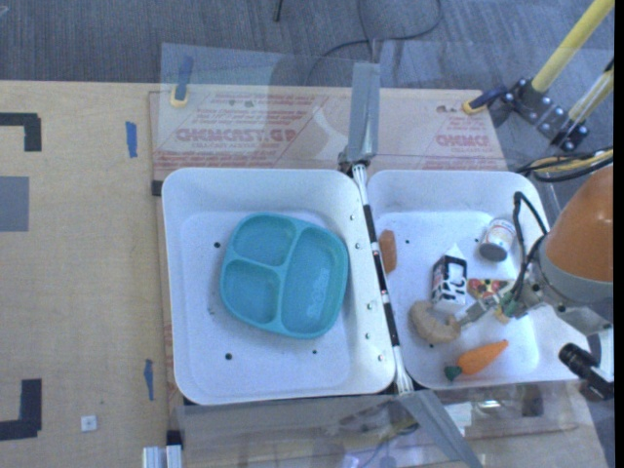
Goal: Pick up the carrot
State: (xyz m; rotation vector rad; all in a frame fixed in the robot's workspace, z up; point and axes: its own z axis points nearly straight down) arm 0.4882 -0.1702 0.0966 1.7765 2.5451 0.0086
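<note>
The carrot (pixel 482 357) lies on the floor of the right bin (pixel 421 191), near its front wall, orange body pointing up and to the right and green stub toward the lower left, with a tan lump (pixel 434 323) just beside it on the upper left. The hand (pixel 507 300) sits above the carrot among small packets, and whether it is open or closed cannot be told at this slant. A good approach would bring the hand down over the carrot's thick middle, closing across its width and keeping off the bin wall and the lump.
</note>
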